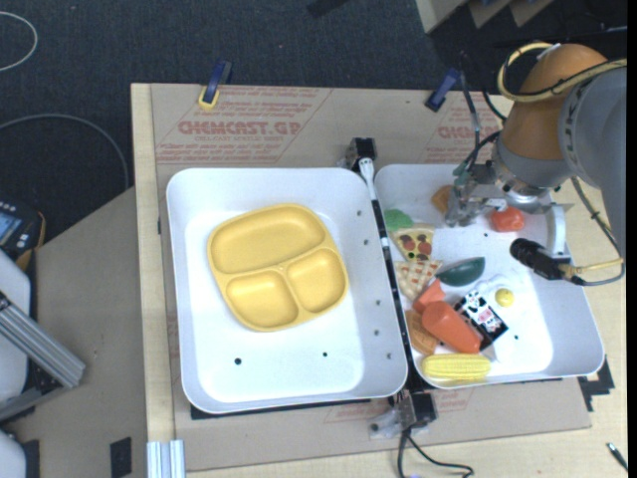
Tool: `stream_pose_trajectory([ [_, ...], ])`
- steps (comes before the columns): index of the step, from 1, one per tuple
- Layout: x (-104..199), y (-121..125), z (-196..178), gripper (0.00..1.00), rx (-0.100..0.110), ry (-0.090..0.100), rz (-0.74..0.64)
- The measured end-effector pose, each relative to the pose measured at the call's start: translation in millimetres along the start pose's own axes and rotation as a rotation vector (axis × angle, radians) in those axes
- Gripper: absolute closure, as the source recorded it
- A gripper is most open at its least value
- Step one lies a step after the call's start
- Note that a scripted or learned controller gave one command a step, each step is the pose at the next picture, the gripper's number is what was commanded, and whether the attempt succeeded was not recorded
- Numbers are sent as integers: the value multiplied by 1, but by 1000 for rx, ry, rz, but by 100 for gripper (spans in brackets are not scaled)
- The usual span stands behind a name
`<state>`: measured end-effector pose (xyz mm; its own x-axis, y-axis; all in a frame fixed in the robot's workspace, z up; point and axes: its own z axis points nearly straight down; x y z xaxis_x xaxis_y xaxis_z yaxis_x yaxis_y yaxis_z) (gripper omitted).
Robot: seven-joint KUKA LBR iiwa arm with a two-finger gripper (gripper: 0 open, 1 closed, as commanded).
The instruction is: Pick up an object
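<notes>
Two white bins sat side by side: the left bin (pixel 189 267) held one yellow three-part plate (pixel 277 265), and the right bin (pixel 567 337) held about ten small toy foods, among them a corn cob (pixel 456 368), an orange carrot piece (pixel 450 327), a waffle (pixel 415 272) and a pizza slice (pixel 415 242). The gripper (pixel 466 207) hung over the right bin's far end, beside a red piece (pixel 508 219) and an orange one (pixel 441 199). Its finger state was impossible to judge, the wrist blocking them.

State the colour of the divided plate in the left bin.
Yellow; the divided plate shows clearly in the camera view.
</notes>
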<state>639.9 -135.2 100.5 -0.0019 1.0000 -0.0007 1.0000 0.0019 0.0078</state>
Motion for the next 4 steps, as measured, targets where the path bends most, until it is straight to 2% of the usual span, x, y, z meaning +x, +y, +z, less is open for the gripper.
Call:
stream_pose_trajectory([
  [2, 3, -11, -117, 100, 0, -1, 1],
  [3, 3, -11, -125, 100, 4, 0, 1],
  [4, 43, -9, -115, 100, 10, 2, -1],
])
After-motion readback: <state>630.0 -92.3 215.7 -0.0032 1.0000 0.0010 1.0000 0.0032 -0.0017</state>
